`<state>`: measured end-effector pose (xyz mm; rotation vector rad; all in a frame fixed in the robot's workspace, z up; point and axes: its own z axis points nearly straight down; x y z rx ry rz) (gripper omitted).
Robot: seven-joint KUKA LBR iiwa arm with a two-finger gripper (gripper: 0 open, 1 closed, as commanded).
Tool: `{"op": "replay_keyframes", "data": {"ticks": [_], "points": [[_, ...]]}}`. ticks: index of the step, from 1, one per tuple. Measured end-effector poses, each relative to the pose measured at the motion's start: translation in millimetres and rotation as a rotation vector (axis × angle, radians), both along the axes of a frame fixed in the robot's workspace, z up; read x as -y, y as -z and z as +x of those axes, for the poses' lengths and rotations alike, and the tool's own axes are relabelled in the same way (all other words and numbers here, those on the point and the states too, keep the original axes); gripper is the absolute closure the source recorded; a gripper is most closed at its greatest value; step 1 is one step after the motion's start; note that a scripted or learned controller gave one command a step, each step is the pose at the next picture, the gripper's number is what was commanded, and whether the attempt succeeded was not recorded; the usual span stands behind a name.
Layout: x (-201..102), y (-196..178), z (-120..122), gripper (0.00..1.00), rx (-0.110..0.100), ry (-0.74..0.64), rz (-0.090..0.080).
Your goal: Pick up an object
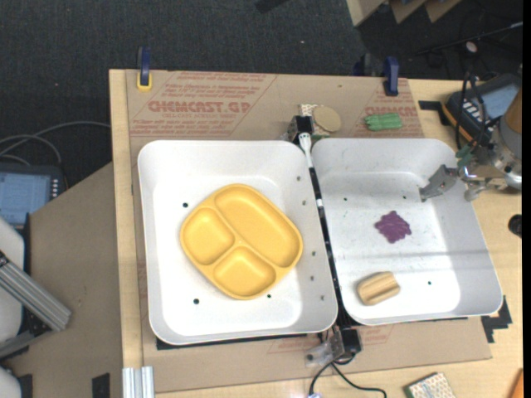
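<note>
Camera view: gripper (440, 182) over right bin (465, 301), fingers' state can't tell; purple obj (392, 225) & tan block (378, 288) unpicked; grasp pending.

We saw two white bins, the left (158, 222) and the right (465, 247), each dotted with a few small black spots. The plate (241, 240) in the left bin was yellow. In the right bin lay a purple scrap (392, 225) and a tan block (378, 288). The table (216, 106) was pale brown board printed with red lettering. On it sat a green piece (383, 123) and blue clamps (144, 66). The hand (452, 181) was grey metal. The floor (124, 15) was dark grey.
</note>
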<state>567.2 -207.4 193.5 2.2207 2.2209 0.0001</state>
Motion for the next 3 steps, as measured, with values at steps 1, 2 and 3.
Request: {"op": "replay_keyframes", "data": {"ticks": [1, 2, 3], "points": [[-33.9, 112.2, -26.1, 0.0, -0.003, -0.001, 0.002], [-31.6, 98.3, -24.6, 1.0, 0.003, 0.001, -0.001], [-120.7, 57.1, 14.0, 1.0, 0.006, -0.01, 0.003]]}}
